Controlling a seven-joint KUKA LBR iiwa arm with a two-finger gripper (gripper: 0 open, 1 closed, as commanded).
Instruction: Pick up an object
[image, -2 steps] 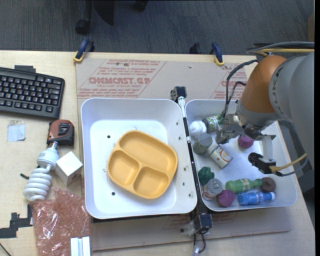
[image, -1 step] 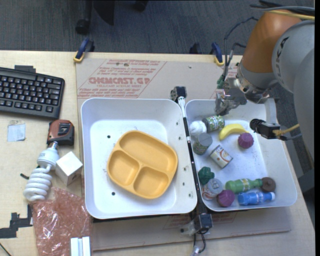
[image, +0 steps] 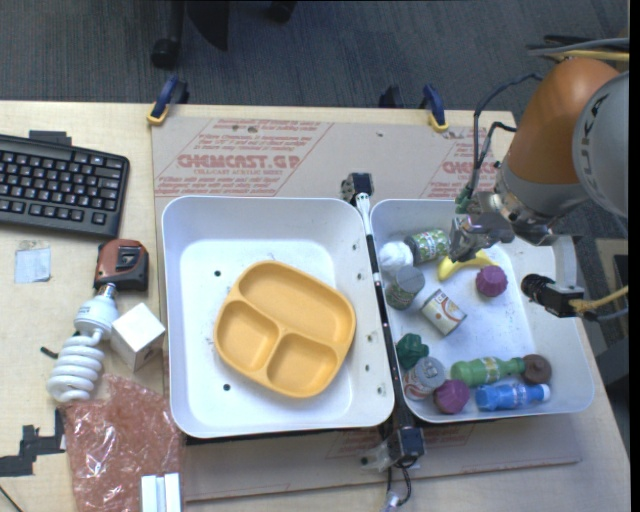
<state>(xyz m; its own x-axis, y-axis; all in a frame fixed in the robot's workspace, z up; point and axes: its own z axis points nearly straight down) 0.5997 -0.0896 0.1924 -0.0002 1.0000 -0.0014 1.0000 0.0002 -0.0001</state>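
So far nothing is lifted: my hand (image: 468, 243) is down in the right bin (image: 570, 345), right over the banana (image: 466, 264), though whether it is open or gripping I cannot tell, so the pick remains undone.

My arm (image: 590, 120) is grey with an orange band. Both bins (image: 190, 300) are white; the left one carries a yellow tray (image: 285, 328). In the right bin lie a yellow banana (image: 462, 265), purple balls (image: 491, 281), and green (image: 487, 370) and blue bottles (image: 512, 397).
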